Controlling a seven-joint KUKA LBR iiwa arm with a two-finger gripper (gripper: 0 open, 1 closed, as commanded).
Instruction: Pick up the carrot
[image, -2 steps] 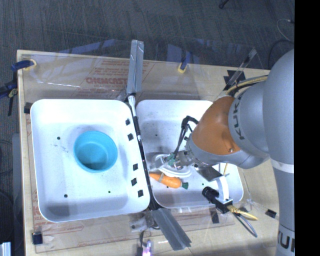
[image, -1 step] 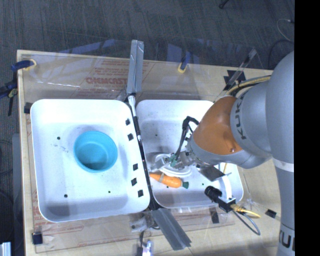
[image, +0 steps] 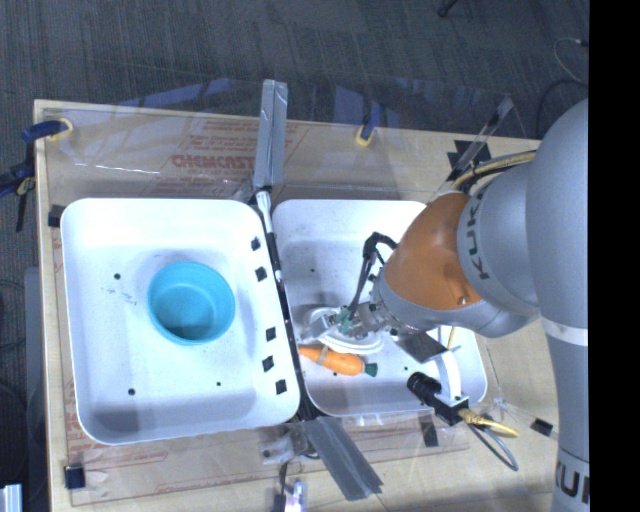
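1. the carrot (image: 333, 360) lies in the right bin (image: 330, 225), near its front left corner, orange with a green end pointing right
2. the gripper (image: 350, 325) hangs just above and behind the carrot, low in that bin; how it is set, or whether it holds anything, i cannot tell
3. a blue bowl (image: 191, 301) sits in the left bin (image: 100, 240)
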